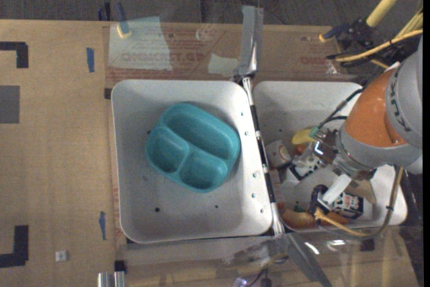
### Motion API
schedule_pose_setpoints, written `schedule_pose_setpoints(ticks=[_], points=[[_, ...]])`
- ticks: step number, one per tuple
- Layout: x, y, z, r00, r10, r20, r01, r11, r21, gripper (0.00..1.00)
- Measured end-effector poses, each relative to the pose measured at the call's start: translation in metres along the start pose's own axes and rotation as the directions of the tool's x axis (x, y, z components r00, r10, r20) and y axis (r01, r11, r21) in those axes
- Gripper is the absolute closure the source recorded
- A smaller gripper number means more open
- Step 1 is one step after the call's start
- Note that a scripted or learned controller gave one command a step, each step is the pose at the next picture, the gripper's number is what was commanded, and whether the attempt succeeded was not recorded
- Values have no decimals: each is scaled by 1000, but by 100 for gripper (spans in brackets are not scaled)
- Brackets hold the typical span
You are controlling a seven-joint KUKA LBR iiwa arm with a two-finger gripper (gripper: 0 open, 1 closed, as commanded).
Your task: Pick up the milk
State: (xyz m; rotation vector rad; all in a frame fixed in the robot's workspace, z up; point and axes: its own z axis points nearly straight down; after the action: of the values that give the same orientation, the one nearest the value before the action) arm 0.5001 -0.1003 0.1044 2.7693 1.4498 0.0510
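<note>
Teal is the dominant colour in the left bin: a three-compartment plate lies flat near the bin's centre, turned at a slant to the walls. Both white bins sit on a brown cardboard-covered bench, separated by a thin divider with a strip of grey tape running up from it.

The arm enters from the right, its orange band above the wrist, and hangs over the right bin. The gripper is low in the middle of that bin, among a cluster of small objects. From this angle the wrist and cabling cover the finger area, so how far the jaws stand apart, and whether anything sits between them, cannot be determined.

A small carton with a white and dark printed face, which appears to be the milk, lies in the lower part of the right bin, just below and slightly right of the gripper body. It is tilted and partly overlapped by a white part of the tool. Whether it touches the fingers cannot be made out.

Other items close by: a yellow object just above the gripper, a small pale cup-like item to its left near the divider, and a brown-orange object at the bin's lower edge.
</note>
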Motion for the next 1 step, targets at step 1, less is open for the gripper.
schedule_pose_setpoints(ticks=[1], points=[[8, 65, 2, 960, 280, -1, -280, 960, -3, 0]])
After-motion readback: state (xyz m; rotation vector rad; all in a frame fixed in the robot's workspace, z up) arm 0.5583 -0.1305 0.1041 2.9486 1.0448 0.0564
